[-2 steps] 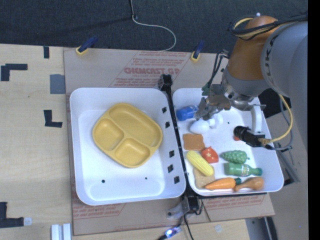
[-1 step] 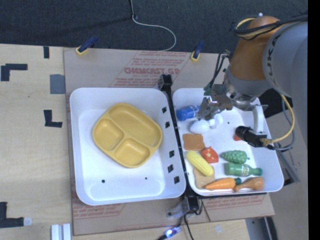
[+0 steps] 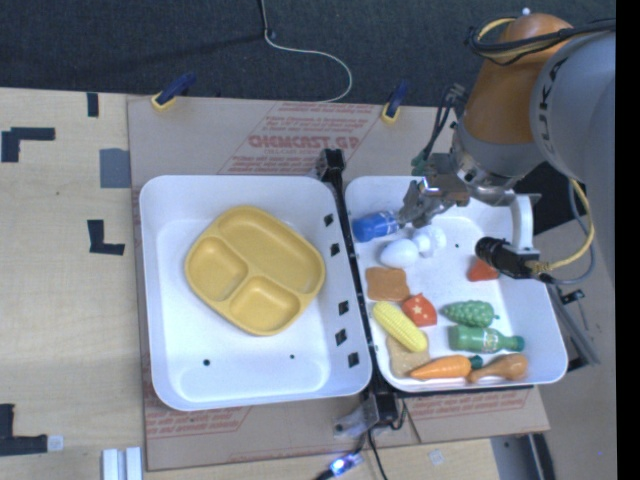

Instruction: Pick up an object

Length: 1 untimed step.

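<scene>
The white object [image 3: 401,252], probably a toy egg or a garlic bulb, lies just below the gripper [image 3: 428,206] in the right bin [image 3: 545,313], with a smaller white piece [image 3: 430,240] touching it on the arm's side and a blue object [image 3: 373,227] just beside it toward the divider. Whether anything is grasped, I cannot tell.

The crowding is the main risk: a descent slightly off centre could land on the blue piece or push the round white one away, since smooth rounded toys tend to roll.

Further out, a brown slice [image 3: 387,284], a corn cob [image 3: 399,326], a red piece [image 3: 420,310] and a carrot [image 3: 440,369] lie packed close, so anything knocked may jam among them. The yellow tray [image 3: 254,268] in the left bin [image 3: 165,298] is well apart.
</scene>
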Motion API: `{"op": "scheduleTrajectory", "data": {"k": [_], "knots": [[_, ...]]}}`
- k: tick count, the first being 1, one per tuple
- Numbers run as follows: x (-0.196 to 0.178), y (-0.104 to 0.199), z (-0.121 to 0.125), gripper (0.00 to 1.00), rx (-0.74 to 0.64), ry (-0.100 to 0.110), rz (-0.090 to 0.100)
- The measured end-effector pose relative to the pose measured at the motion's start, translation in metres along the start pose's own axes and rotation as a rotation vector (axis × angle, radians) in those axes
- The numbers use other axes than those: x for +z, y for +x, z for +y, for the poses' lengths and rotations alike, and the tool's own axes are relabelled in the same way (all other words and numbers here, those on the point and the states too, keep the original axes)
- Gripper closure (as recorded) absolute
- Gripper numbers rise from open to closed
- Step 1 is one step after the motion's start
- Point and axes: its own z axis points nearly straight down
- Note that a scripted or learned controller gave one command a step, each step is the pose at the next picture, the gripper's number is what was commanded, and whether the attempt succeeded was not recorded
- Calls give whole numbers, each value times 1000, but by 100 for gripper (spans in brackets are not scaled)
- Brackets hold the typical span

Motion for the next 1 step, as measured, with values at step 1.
{"op": "scheduleTrajectory", "data": {"k": [1], "knots": [[2,7,-5,100,2,2,-1]]}}
